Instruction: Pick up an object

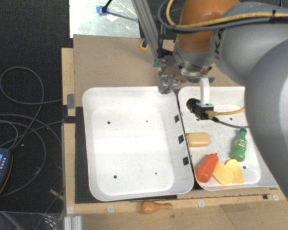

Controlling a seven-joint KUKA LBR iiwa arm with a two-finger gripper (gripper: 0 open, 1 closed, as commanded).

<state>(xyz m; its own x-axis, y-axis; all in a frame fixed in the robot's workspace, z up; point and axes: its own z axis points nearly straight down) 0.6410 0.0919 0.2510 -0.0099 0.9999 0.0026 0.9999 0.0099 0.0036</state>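
The gripper (167,84) hangs over the far rim where the left bin (134,143) meets the right bin (252,181). In the right bin, a tan block (198,139) lies by the left wall, a green bottle (239,145) stands toward the right, and a red bottle (207,167) touches yellow pieces (229,172) near the front edge. A brown pear-shaped object (153,206) lies on the bench in front of the bins.

Four small toy foods are gathered in the near part of the right bin (216,185). A tan, rounded block (198,139) is laid flat beside the left wall, and a red bottle (207,167) is tilted just nearer. A yellow piece (229,173) is seen touching the red bottle's right side, with a green bottle (239,145) lying just beyond it.
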